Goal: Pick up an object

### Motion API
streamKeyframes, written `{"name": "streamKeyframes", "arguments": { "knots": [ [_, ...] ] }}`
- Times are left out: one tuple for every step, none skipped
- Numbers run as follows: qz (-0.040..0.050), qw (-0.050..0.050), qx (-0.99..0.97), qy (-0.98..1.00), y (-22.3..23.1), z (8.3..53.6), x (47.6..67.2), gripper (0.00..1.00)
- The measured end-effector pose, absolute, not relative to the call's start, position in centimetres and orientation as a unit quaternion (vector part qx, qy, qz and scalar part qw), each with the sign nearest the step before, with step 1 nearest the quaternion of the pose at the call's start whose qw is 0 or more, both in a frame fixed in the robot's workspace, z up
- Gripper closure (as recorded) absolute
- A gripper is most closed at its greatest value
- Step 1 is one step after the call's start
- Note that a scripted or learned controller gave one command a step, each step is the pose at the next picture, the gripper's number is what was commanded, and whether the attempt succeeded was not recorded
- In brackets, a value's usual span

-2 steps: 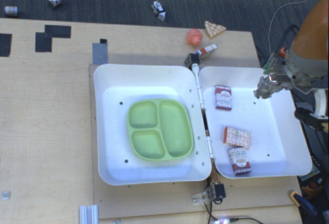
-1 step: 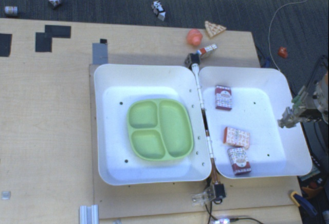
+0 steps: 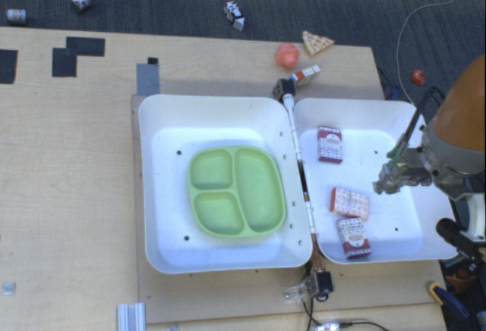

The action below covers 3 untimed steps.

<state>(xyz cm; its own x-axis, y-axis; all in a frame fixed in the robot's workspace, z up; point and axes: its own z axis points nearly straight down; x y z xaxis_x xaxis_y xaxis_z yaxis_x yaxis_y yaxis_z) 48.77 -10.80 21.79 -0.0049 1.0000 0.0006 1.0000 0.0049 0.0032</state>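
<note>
Here, bench (image 3: 68,170): one pale wooden top carrying two shallow white bins side by side, with dark carpet beyond its far edge.
Left bin (image 3: 156,170): one green plate (image 3: 236,192) with three compartments, lying flat near the middle; nothing lies in the compartments.
Seam between bins: one strip of small fittings running front to back, with a dark clip at each end.
Right bin (image 3: 380,147): three small red-and-white packets, all lying flat and apart from one another.
Packet one (image 3: 329,144): toward the far side of the bin, by itself.
Packet two (image 3: 350,202): near the middle, just left of the gripper.
Packet three (image 3: 354,237): toward the near side, just below packet two.
Gripper (image 3: 389,180): one, low over the right bin, right of packet two and not visibly touching any packet.
Jaws: too dark and small here; I cannot tell whether they stand apart or together.
Arm (image 3: 463,124): one, grey with an orange band, coming in from the right.
Far edge of bench: one orange-red ball (image 3: 287,55) and one toy pizza slice (image 3: 317,42), close together.
</note>
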Motion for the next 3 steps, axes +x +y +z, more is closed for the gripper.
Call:
{"name": "streamKeyframes", "arguments": {
  "knots": [
    [0.0012, 0.001, 0.706, 0.708, -10.9, 21.8, 48.8, 0.00],
    [0.0042, 0.005, 0.706, 0.708, -11.2, 9.5, 53.7, 0.00],
    [0.0034, 0.006, 0.706, 0.708, -9.0, 8.7, 49.0, 0.00]
  ]
}}
